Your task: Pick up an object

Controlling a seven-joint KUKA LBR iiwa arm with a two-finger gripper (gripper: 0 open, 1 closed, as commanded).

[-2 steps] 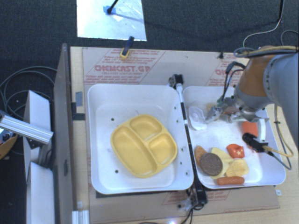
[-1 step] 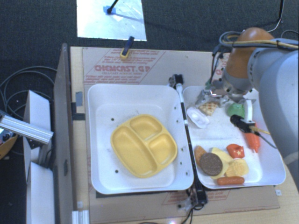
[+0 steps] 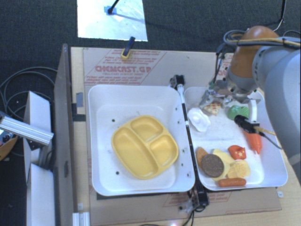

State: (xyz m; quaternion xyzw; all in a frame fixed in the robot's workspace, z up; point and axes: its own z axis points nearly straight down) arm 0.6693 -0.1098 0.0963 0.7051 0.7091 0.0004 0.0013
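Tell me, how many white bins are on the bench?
2. The left bin holds a yellow tray. The right bin holds toy food, and the arm reaches in over its far end.

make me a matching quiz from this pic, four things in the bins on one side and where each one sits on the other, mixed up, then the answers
Things:
1. yellow divided plate
2. sausage
3. carrot
4. waffle piece

Places:
A. near edge of the right bin
B. right side of the right bin, beside the tomato slice
C. middle of the left bin
D. far end of the right bin, just below the hand

Pairs: 1-C, 2-A, 3-B, 4-D
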